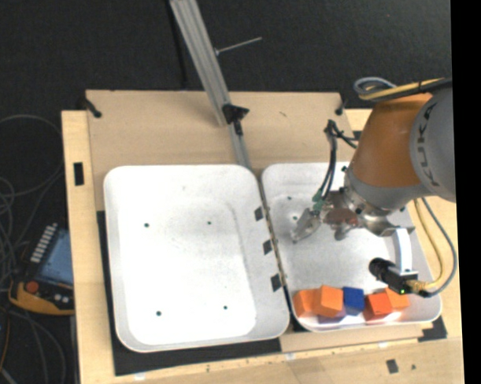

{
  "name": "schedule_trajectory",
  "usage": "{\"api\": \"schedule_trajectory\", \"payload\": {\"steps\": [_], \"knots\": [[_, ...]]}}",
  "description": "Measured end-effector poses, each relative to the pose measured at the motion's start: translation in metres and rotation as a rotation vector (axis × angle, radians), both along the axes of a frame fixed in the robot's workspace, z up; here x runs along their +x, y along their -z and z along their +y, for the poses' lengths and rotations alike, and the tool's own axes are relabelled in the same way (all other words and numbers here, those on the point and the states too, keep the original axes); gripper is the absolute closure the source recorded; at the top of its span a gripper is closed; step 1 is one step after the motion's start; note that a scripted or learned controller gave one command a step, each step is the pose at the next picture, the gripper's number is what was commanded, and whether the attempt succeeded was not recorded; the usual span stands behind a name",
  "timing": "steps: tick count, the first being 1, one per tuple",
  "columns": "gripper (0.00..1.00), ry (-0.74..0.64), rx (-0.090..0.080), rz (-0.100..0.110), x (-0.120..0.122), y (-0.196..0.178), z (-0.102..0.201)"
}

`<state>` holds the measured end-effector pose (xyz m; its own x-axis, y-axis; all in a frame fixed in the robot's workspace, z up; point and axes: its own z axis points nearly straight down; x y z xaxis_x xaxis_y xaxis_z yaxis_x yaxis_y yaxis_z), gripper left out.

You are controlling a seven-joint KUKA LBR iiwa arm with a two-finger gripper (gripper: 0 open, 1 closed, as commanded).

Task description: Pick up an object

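Left white bin (183,252) bare; in right bin (303,185), gripper (320,221) poised over open floor, whether spread or closed impossible to tell. Orange blocks (319,301) and blue block (353,299) clustered against near wall, likely targets, untouched.

Light wooden bench (175,126), two shallow white bins side by side on it, left bin (179,252), right bin (299,185), touching.

Grey arm (397,154) reaching in from right, claw (320,222) pointing down-left
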<state>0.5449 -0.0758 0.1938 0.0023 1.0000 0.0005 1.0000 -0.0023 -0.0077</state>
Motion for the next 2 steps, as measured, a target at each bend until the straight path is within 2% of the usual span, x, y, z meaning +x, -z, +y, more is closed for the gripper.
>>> {"api": "schedule_trajectory", "payload": {"steps": [1, 2], "knots": [[0.00, 0.001, -0.002, -0.007, -0.030, -0.003, -0.008], [0.00, -0.007, 0.001, -0.007, -0.057, -0.003, 0.037]]}}
